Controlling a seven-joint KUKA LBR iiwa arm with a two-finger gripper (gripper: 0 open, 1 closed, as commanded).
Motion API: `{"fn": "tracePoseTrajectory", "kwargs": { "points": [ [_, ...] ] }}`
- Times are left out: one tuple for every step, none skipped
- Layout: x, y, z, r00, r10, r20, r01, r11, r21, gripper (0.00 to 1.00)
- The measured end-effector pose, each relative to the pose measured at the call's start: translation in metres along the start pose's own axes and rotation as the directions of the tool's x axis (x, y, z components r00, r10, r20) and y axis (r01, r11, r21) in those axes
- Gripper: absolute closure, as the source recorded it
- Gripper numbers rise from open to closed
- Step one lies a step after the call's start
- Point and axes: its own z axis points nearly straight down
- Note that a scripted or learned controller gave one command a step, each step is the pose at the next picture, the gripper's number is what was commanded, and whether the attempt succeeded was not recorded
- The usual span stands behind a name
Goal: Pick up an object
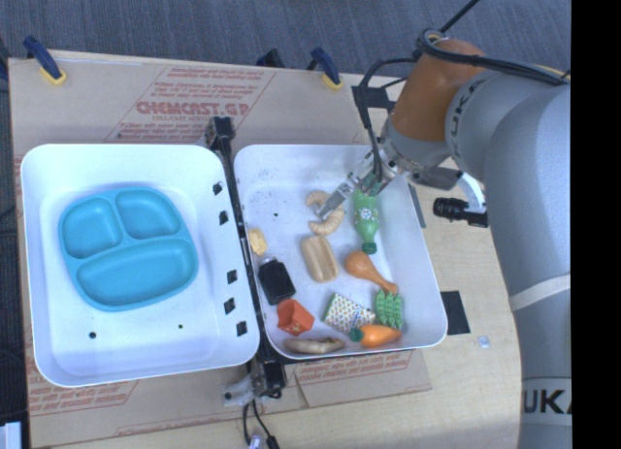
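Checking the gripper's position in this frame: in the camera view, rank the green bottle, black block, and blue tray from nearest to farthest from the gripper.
1. Green bottle: right bin, just below the gripper.
2. Black block: right bin, by its left wall.
3. Blue tray: left bin, farthest.

Fixed above the bench (146,98), looking down at a slant on both white bins: left bin (39,243) and right bin (427,272) side by side, whole bench in frame from moderately near. Arm (505,146) entering from the right; grey floor beyond the far edge.
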Motion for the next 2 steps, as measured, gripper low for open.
{"fn": "tracePoseTrajectory", "kwargs": {
  "points": [
    [-0.0003,0.0008,-0.0109,1.0,-0.004,0.002,0.004,1.0,0.0,1.0],
    [-0.0002,0.0009,-0.0108,1.0,-0.004,0.002,0.004,1.0,0.0,0.0]
  ]
}}
